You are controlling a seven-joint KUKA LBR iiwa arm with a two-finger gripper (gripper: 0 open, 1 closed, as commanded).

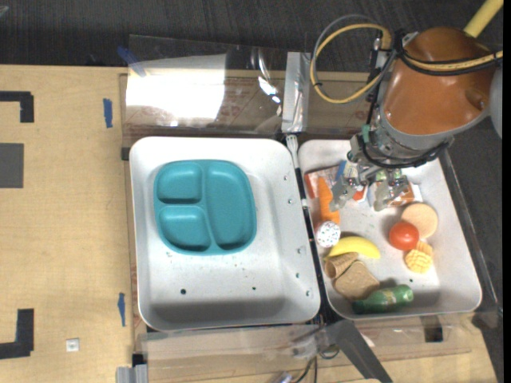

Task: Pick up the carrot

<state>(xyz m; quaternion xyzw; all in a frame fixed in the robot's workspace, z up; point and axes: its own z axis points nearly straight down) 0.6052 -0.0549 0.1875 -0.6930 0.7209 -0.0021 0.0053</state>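
Note:
The carrot (323,199) is a small orange piece lying lengthwise near the left wall of the right bin (459,238), toward its back. My gripper (365,188) hangs low over the back of that bin, just to the right of the carrot and apart from it. Its fingers (349,187) stand open, and the carrot is not between them. The grey wrist and orange band hide the bin's back right part.
In the right bin lie a white dotted ball (328,234), a banana (355,248), bread (355,278), a green cucumber (384,298), a tomato (404,234), a peach-coloured piece (422,216) and a yellow waffle piece (418,258). The left bin (271,294) holds a teal divided plate (205,206).

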